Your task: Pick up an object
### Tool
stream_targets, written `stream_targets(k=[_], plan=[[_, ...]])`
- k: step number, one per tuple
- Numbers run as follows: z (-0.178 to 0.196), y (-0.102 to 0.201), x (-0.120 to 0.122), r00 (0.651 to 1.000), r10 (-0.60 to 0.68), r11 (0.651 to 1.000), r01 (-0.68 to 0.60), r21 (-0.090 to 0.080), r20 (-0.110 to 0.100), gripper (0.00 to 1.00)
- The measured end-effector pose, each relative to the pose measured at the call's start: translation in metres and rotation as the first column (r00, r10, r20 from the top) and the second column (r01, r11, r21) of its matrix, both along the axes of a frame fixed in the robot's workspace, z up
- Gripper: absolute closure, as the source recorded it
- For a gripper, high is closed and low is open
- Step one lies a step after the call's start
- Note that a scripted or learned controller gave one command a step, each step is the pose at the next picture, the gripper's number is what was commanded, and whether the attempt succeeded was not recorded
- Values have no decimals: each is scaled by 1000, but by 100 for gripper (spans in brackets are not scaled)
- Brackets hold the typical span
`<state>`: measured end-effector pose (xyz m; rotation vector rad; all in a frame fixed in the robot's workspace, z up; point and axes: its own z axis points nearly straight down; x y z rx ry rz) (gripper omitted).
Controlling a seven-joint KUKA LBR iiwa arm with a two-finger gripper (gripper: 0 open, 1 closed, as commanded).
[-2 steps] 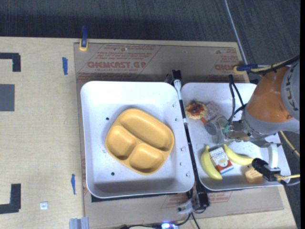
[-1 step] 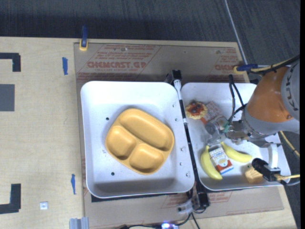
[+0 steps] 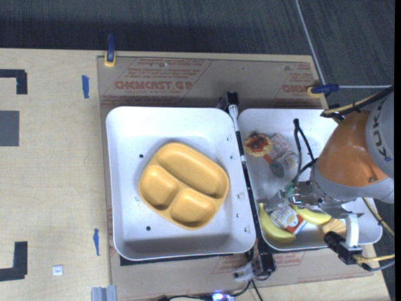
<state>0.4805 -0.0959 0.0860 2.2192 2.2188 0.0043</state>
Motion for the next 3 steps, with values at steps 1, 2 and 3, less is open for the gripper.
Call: stream_targets(k=[1, 2, 3], plan=[[11, -1, 2, 1000, -2, 1000, 2, -2, 7, 100], [11, -1, 2, 1000, -1, 1000, 1, -2, 6, 0], [6, 1, 5, 1000, -4, 1000, 4, -2, 13, 0]])
